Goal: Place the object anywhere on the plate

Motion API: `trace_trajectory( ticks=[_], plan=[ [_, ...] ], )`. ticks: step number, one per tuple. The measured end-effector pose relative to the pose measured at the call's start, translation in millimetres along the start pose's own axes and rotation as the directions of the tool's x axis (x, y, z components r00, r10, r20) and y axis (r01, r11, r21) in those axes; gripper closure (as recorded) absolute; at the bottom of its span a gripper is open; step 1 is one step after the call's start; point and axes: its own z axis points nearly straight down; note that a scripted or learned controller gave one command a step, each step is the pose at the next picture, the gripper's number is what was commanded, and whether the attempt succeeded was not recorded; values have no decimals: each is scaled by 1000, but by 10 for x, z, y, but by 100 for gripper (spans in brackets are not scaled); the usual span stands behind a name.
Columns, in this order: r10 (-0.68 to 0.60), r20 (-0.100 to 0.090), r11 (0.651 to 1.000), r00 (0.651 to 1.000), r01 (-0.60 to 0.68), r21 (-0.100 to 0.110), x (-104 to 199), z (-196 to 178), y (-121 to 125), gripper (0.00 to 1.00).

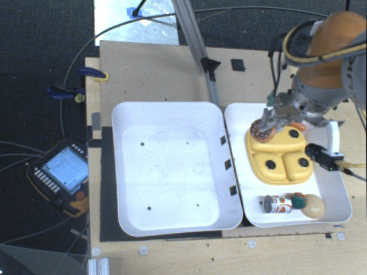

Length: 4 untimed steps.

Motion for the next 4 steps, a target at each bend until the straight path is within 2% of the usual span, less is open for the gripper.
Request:
trace_trajectory(
  ticks=[1,2,3,4],
  plan=[
    [0,0,1000,1000,0,0,596,-24,46,100],
    [-1,-1,1000,1000,1,0,1184,46,229,100],
    [0,-1,1000,1000,0,2,1666,95,207,100],
    [-1,-2,1000,1000,1,1,2288,180,278,100]
  ],
)
